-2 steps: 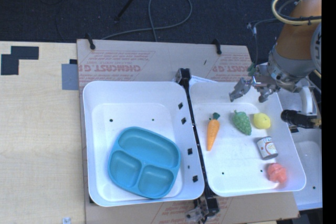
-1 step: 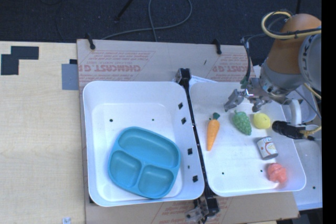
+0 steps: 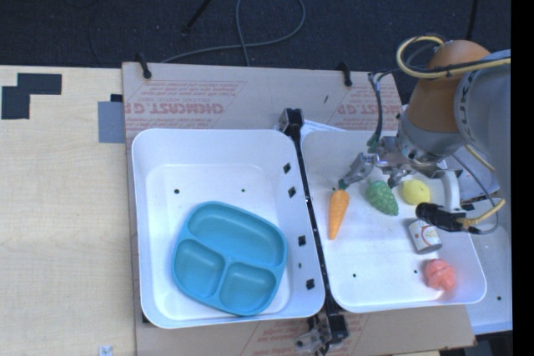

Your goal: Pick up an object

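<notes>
The right bin [image 3: 367,296] holds five loose items: one orange carrot [image 3: 337,213], one green knobbly piece [image 3: 382,198], one yellow ball [image 3: 415,192], one small boxed item [image 3: 425,235] and one pink lump [image 3: 439,274]. The left bin [image 3: 158,154] holds one blue divided tray [image 3: 229,257]. The gripper [image 3: 377,171] hangs over the right bin's far side, its fingers spread apart with nothing between them. The green piece lies just below the fingers, the carrot to its left, the yellow ball to its right; all three crowd the gripper. The carrot is tapered, tip down, with a green top near one finger. Cables loop beside the arm's wrist.
</notes>
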`<state>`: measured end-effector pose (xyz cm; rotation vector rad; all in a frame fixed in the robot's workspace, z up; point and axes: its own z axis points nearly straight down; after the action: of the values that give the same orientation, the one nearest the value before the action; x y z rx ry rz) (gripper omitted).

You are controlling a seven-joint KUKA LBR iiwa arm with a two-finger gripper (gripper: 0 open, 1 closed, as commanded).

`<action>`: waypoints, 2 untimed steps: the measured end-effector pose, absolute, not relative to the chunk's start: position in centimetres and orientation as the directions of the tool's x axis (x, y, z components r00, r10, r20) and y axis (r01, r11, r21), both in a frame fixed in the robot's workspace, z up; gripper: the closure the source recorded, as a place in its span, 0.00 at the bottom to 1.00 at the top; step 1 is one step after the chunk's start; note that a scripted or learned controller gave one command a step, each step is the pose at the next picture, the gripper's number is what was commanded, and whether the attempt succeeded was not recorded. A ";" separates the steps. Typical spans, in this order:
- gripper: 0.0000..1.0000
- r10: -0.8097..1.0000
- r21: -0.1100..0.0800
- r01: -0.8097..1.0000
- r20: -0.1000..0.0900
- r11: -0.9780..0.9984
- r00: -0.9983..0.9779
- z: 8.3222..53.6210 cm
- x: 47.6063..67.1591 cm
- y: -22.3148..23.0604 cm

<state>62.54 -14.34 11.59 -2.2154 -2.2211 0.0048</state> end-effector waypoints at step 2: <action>1.00 1.000 0.013 1.000 0.005 0.004 -0.004 10.7 63.2 -14.1</action>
<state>63.19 -14.05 10.74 -2.2214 -2.2297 -0.0199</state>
